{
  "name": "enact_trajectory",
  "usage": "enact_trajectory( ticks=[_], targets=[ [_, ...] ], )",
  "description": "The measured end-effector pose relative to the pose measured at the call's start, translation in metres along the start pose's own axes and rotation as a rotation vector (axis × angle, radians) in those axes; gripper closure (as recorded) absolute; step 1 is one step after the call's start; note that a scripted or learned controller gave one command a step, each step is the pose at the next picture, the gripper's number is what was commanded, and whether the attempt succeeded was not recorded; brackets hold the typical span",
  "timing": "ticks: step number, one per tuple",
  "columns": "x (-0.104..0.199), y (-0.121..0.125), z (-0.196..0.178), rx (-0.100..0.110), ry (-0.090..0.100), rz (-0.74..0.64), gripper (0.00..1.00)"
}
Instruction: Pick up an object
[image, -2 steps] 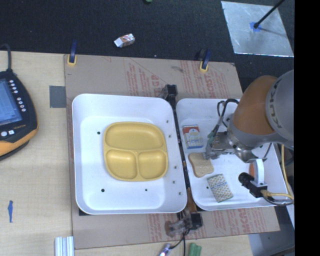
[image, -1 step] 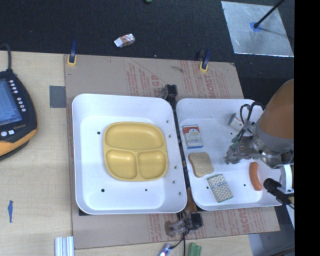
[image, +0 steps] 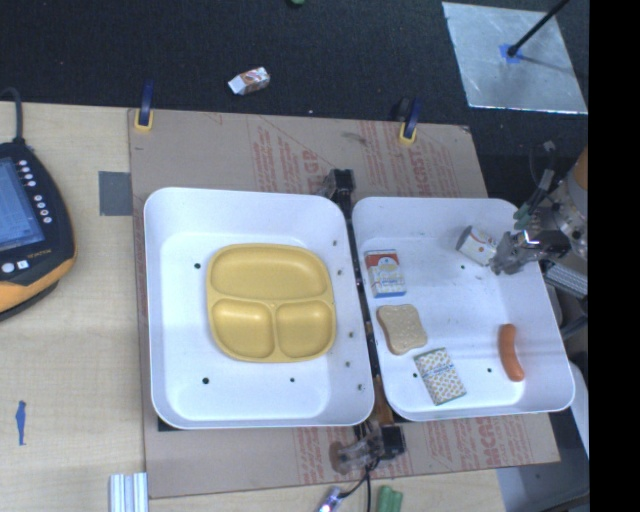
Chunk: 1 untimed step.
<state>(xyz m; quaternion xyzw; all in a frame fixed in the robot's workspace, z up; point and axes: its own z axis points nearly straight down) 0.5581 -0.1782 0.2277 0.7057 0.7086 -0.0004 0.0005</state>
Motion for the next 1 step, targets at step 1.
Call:
enact_trajectory(
  ticks=[1],
  targets=[
    [0.0003,-0.0005,0.0009,0.002,0.001,0.0,0.0]
  ],
)
